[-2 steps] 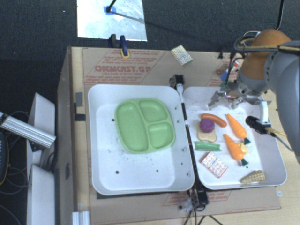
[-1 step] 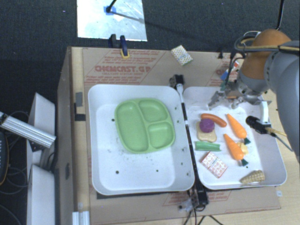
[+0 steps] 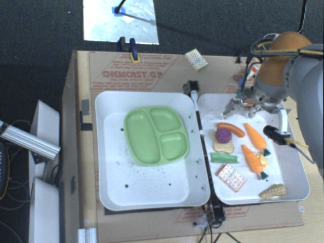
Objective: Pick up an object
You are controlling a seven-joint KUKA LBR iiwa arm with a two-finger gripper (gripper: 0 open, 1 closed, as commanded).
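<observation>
**Toy food scattered in the right bin, gripper above its far edge**

We see the gripper low over the back of the right bin, metal and angular; we cannot tell how its grip stands or whether it has anything. Below it lie a glossy hot dog, a round purple piece, two tapered carrots and a checked packet. The left bin holds a smooth green divided plate.

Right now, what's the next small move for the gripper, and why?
Probably shift toward the camera and descend on the hot dog. The gripper sits at the far side of the right bin with nothing visibly held, and the hot dog lies closest, with some space around it.
</observation>
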